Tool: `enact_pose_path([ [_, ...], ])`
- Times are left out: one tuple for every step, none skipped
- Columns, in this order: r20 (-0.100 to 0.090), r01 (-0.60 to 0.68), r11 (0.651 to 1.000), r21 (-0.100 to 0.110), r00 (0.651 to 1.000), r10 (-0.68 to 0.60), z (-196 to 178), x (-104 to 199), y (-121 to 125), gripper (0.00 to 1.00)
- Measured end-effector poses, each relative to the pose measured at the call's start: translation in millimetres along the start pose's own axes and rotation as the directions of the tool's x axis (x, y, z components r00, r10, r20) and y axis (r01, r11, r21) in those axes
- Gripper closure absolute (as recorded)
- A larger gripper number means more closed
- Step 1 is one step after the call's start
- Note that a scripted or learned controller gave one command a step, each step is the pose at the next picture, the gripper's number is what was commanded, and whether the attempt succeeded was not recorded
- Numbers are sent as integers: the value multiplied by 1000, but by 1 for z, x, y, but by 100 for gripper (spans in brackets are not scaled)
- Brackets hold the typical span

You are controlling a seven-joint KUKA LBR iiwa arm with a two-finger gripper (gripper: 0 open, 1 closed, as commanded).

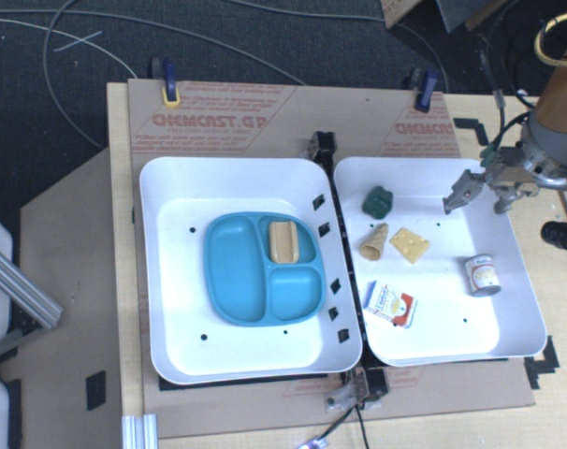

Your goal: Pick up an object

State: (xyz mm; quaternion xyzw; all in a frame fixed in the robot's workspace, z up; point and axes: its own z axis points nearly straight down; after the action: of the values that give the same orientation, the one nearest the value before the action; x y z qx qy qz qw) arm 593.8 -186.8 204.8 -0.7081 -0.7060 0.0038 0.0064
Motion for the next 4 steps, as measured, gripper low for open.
enact_pose_path([
  [3,3,1000,-14,1000,-3,-8,0,3,0],
  [2,3,1000,-9,1000,-3,54,0,8,0],
  [1,3,1000,-10,1000,-3,112,9,5,0],
  [2,3,1000,-23,1000,-3,115,10,9,0],
])
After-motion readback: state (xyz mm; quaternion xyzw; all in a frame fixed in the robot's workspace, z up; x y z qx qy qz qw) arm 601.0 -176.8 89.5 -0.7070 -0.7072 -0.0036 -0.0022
